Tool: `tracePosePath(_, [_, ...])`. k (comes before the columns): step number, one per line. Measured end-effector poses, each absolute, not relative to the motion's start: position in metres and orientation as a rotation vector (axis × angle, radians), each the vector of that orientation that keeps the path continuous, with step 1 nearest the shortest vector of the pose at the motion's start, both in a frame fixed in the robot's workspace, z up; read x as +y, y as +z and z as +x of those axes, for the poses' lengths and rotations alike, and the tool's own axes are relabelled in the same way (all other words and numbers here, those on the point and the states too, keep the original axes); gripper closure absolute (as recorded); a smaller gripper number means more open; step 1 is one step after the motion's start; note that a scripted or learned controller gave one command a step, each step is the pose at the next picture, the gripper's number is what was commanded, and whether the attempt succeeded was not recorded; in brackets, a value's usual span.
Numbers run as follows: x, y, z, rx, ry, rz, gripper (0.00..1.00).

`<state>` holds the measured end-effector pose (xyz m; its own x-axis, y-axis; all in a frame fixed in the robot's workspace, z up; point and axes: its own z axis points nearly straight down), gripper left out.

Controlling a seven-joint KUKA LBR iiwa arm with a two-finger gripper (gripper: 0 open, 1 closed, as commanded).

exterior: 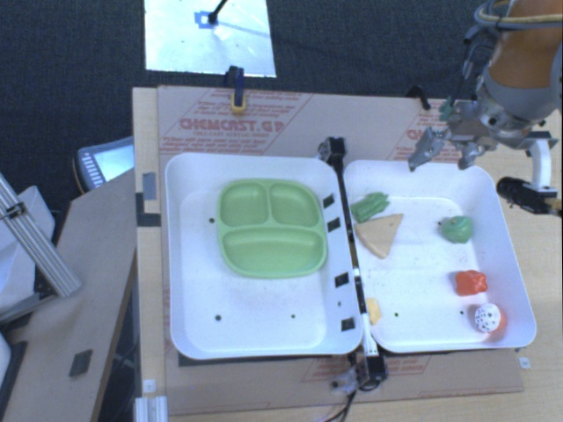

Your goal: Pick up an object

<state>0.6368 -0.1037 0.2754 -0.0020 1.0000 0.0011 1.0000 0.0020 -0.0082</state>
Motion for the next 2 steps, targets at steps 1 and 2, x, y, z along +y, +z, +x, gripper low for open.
tracePosePath(1, [-0.104, 0.281, 0.638, -2.226, -0.001, -2.218, 0.00])
tracePosePath(2, [-0.113, 0.226, 0.642, -2.221, 0.003, -2.219, 0.00])
